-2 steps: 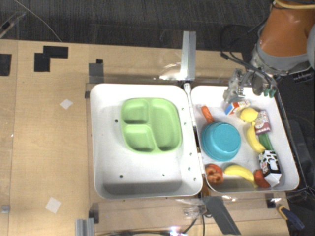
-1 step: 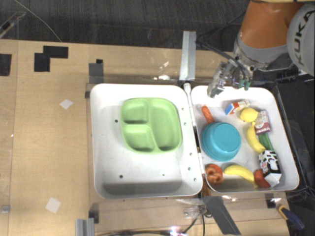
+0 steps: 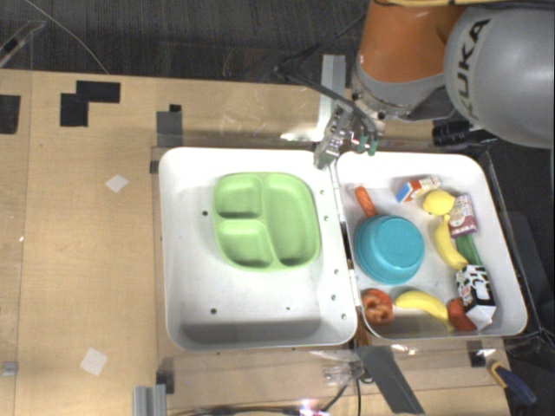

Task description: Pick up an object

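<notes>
Two white bins sat side by side on the bench. The left bin held one green tray with three compartments. The right bin held a blue bowl near its middle, two bananas (one along the right side, one at the near edge), a lemon, a carrot, an apple, a strawberry and three small cartons: one red and blue, one maroon, one black and white. The arm reached in from the right, wrist pointing down, its gripper hovering above the far end of the rim between the bins, fingers narrowly parted and holding nothing.
</notes>
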